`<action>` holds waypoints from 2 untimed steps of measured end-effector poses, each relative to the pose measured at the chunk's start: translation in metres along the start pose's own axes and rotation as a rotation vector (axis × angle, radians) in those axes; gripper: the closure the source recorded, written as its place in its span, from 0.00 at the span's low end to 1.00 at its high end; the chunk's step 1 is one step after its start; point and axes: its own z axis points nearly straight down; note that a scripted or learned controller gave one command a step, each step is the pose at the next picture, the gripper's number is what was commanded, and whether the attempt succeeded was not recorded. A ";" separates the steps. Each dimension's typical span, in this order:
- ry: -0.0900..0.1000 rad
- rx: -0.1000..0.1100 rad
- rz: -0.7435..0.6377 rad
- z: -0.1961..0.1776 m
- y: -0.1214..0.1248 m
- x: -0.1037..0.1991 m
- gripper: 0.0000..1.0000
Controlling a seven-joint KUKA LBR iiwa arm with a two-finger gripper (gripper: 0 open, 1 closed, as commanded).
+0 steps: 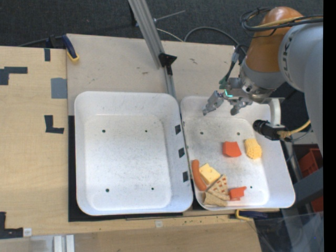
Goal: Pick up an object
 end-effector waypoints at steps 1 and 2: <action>-0.001 -0.005 -0.001 -0.003 0.001 0.000 0.00; -0.002 0.000 0.000 0.059 0.005 -0.005 0.00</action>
